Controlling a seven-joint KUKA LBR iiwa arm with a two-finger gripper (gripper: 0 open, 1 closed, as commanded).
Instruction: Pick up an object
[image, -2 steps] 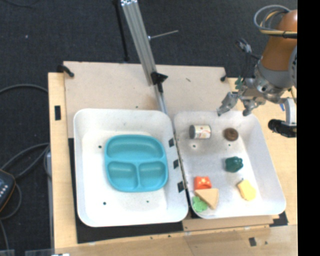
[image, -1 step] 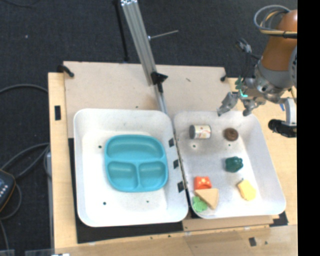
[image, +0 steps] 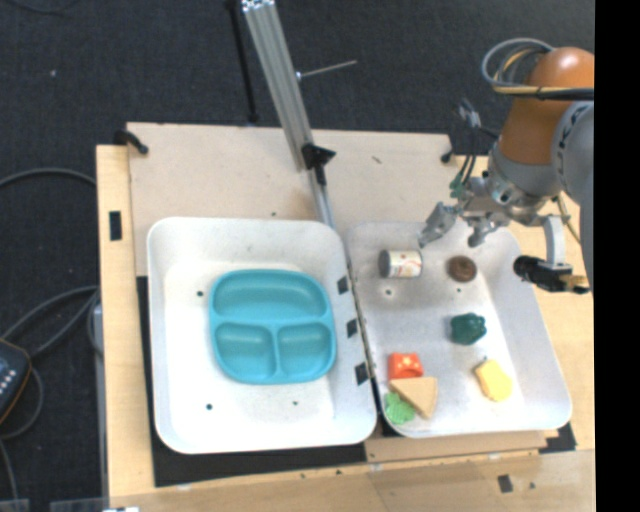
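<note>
At about two o'clock on the bench, in the right bin (image: 530, 330), the small can (image: 401, 264) lies on its side near the far rim; I judge it the likeliest pick, since my gripper (image: 456, 224) hovers just past it with its two fingers spread wide and nothing between them. A brown round piece (image: 461, 268) sits just beside the can toward three o'clock. Further toward six o'clock in the same bin lie a dark green lump (image: 466, 328), a yellow piece (image: 492, 380), and at the near corner a red block (image: 405, 364), a tan wedge (image: 418, 394) and a light green bit (image: 399, 408), all crowded together. The left bin (image: 175, 260) holds a teal divided tray (image: 271, 326).

My worry is the can: lying on its side, it could roll away if one finger touches first, and the bin wall close by could catch a fingertip. The brown piece is near enough to be nudged or pinched along with it.

The can carries a pale label with a reddish band, but I cannot read any writing on it.
</note>
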